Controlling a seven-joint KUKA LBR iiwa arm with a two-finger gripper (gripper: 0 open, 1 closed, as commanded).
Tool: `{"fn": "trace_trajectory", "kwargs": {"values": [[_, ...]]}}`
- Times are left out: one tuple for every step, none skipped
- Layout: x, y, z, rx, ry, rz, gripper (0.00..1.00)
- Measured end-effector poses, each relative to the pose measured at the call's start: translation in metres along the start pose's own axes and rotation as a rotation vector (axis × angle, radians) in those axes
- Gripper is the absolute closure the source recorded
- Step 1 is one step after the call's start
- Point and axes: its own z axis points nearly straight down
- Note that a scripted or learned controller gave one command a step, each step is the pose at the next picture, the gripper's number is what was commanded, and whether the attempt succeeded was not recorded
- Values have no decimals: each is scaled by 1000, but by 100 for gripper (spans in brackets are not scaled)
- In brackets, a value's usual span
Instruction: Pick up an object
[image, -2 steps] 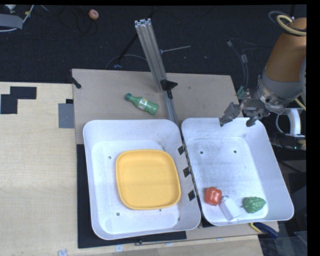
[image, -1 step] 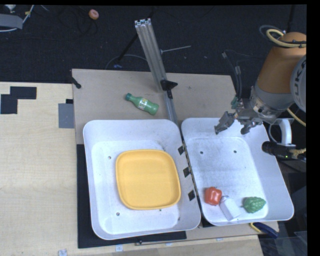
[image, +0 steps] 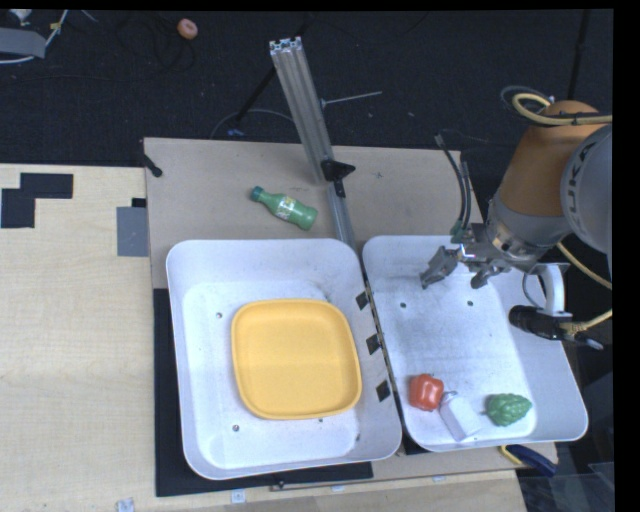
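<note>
We see the grey arm with its orange band (image: 545, 150) reaching in from the right, its two-finger gripper (image: 458, 270) hovering over the upper part of the right shallow white bin (image: 480, 335). Its two dark fingers (image: 436, 268) are spread apart, one pointing left and the other down toward the bin floor, and nothing sits between them.

The things to pick lie well apart from the gripper, grouped along the near edge of that same bin. A small red pepper-shaped toy (image: 425, 392) rests nearest the bin's left wall. Just beside it on the right lies a small white block-like piece (image: 458, 417), tilted; its exact shape is hard for us to make out at this size. Further right, near it, sits a green lumpy toy that looks like a head of broccoli (image: 508, 408).

The left shallow white bin (image: 200, 290) holds a yellow square plastic plate with rounded corners (image: 296, 357), lying flat near its middle.

Behind the bins, on the tan board (image: 200, 190), a small green plastic bottle with a pale label (image: 284, 207) lies on its side. A slanted grey aluminium rail (image: 308, 105) rises from the board near the gap between the two bins.
</note>
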Motion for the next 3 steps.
{"fn": "trace_trajectory", "kwargs": {"values": [[5, -10, 55, 0, 0, -1, 0], [3, -9, 42, -5, -1, 1, 100], [5, -6, -21, -11, -1, 0, 100]]}}
